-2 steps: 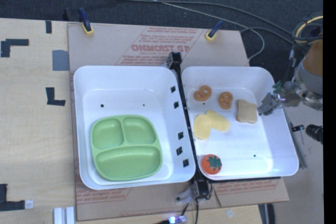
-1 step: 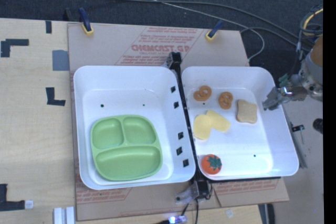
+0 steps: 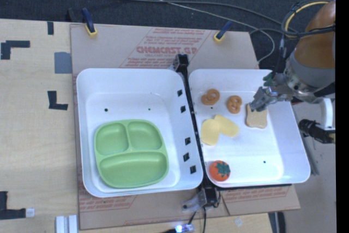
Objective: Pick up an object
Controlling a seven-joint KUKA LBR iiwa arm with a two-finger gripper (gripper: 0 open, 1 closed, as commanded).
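The grey arm [image 3: 311, 60] reaches in from the right, wrist angled down-left, its dark gripper [image 3: 260, 102] low.

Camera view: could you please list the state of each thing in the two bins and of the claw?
Green plate: upright, flat in the left bin.
Two pretzels: flat, apart, in the right bin.
Yellow piece: lying flat.
Tomato: resting near the front wall.
Toast slice: lying flat, directly under the claw.
Claw: low over the toast; grip unclear.
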